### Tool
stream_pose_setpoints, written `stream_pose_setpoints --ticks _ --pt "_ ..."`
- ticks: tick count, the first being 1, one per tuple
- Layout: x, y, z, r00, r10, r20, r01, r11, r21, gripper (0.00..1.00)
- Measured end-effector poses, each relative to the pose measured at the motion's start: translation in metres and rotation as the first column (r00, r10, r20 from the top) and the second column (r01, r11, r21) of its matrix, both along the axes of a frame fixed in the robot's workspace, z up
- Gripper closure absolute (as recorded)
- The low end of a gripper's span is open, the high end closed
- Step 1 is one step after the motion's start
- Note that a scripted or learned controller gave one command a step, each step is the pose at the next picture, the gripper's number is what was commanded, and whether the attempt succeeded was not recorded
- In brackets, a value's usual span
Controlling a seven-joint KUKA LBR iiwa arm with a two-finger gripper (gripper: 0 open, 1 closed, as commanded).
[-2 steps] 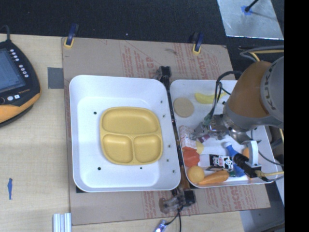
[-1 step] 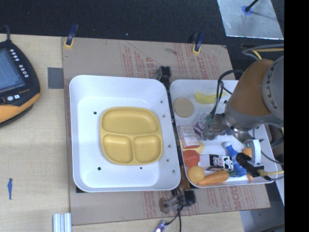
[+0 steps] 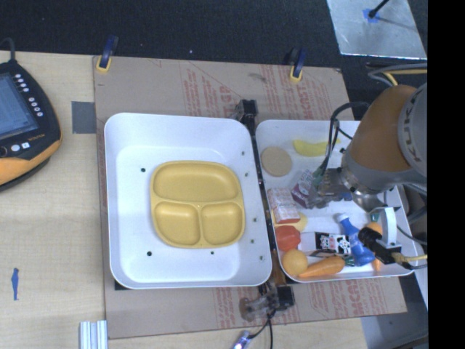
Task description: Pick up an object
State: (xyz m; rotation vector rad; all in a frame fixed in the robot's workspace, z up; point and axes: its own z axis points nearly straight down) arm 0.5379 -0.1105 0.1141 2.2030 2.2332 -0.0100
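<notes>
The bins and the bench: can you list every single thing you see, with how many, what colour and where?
bins: 2, white, side by side on the cardboard
divided plate: 1, yellow, left bin
round disc: 1, tan, right bin, top
banana: 1, yellow, right bin, top
tomato: 1, red, right bin
carrot: 1, orange, right bin, bottom
blue toy: 1, right bin
clamps: 2, blue and yellow, cardboard's top edge
control pendant: 1, grey and orange, far left
arm: 1, grey and orange, right
hand: 1, dark, over right bin

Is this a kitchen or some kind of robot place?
Probably a robot test lab, not a kitchen. A robot arm reaches over two white bins: the right bin holds toy food like a carrot, the left bin a yellow divided plate. A control pendant lies nearby.
</notes>
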Motion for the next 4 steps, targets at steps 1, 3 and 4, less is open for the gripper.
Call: stream_pose_setpoints --ticks 1,3,4 --pt "0.000 0.000 0.000 1.000 0.000 0.000 0.000 1.000 0.000 0.00" --pt "0.045 0.000 -0.012 1.000 -0.007 -0.006 0.007 1.000 0.006 1.00" --pt "0.063 0.058 0.078 1.000 -0.009 0.000 0.009 1.000 0.009 1.00"
